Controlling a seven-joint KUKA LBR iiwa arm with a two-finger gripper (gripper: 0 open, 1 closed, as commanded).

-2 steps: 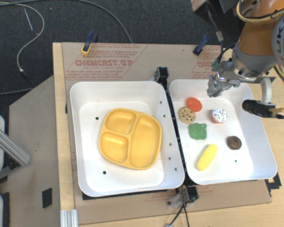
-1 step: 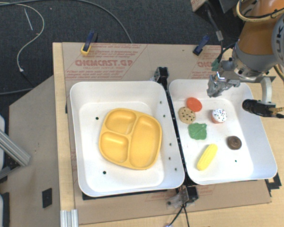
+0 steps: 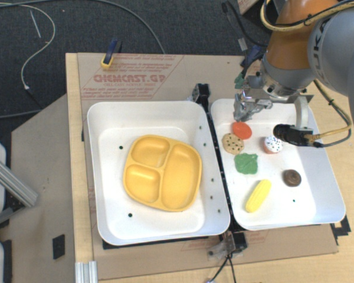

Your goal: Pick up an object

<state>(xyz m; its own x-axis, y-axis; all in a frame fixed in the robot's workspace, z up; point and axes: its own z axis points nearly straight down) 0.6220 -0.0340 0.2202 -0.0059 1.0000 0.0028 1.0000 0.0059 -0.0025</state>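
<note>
Orange round piece (image 3: 242, 130) lies in the right bin (image 3: 318, 208), directly under the gripper (image 3: 246, 114) and touching or nearly touching its tips; whether the gripper is apart or together cannot be told from this view, and nothing is seen clamped in it. Just beside the orange piece, on the side away from the arm, sits a tan cookie (image 3: 231, 142). Further from the gripper lie a green leafy piece (image 3: 246, 163), a white speckled piece (image 3: 273, 145), a brown disc (image 3: 291, 178) and a yellow corn cob (image 3: 257, 195). Well apart, the left bin (image 3: 100, 134) holds a yellow divided plate (image 3: 163, 173).
</note>
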